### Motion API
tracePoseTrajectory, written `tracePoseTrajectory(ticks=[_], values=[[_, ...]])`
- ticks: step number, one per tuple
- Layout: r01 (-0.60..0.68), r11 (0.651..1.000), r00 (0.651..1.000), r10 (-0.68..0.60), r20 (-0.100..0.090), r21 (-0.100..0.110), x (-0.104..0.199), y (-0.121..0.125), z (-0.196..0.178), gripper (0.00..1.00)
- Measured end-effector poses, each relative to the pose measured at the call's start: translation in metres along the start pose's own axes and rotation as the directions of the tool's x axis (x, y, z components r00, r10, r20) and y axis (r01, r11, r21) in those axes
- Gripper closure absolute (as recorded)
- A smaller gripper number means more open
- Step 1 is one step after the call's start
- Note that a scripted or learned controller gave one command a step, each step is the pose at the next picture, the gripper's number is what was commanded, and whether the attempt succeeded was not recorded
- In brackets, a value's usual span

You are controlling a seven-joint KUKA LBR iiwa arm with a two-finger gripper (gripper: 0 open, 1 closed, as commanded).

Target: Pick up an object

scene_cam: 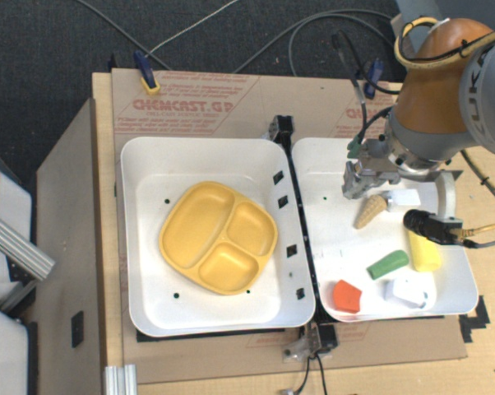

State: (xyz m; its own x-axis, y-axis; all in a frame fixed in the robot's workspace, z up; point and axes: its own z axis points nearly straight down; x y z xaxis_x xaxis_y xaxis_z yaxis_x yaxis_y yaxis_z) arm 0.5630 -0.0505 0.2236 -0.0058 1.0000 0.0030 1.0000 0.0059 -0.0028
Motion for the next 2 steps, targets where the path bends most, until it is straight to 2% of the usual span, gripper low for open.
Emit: tracePoseTrajectory(ticks=[1, 2], values=[[-0.001, 1.0, 1.0, 0.001, 0.001, 0.0, 0.053, -0.001, 0.006, 1.0], [0.001, 1.0, 1.0, -0.001, 0.001, -0.003, 0.106, 0.01, 0.014, 1.0]])
